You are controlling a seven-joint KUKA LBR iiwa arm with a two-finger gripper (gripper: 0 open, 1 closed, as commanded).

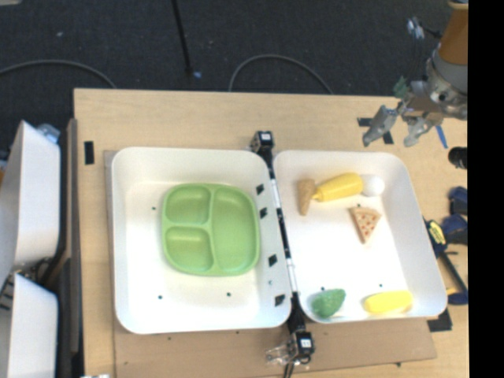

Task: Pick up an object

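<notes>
A miss is the main risk: the items in the right bin (409, 211) are small and scattered, and a descent made slightly off centre could nudge one aside or close on nothing. The yellow bottle-shaped toy (340, 187) touches a tan cone-like piece (305, 196), so both could be disturbed together. The gripper (400, 129) is held above the bench beyond the bin's far rim, with its fingers spread apart and nothing between them. The yellow toy lies toward seven o'clock from it, near; the pizza slice (365, 224) toward six o'clock, further off.
</notes>
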